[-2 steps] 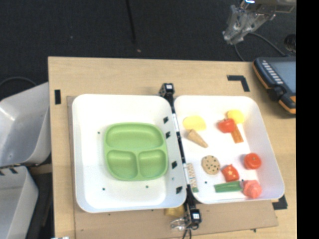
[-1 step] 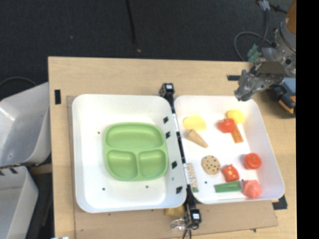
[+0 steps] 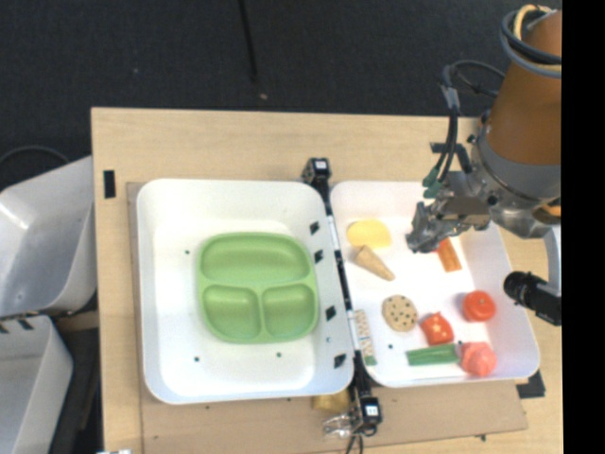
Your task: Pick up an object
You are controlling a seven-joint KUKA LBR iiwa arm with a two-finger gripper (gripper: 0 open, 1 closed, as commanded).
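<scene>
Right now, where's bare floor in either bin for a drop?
Left bin: a bare strip rings the green divided plate, widest along its left and front. Right bin is crowded: gripper over the orange piece, cookie, red pieces in front. Its far-left corner behind the yellow piece is bare.

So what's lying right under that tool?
Under the tool lies an orange stick-shaped piece on the right bin's floor. Its upper end is covered by the tool.

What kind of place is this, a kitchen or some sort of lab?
Most likely a robot test bench: a grey and orange arm reaches over two white bins, one holding a green divided plate, the other toy food such as a cookie.
</scene>
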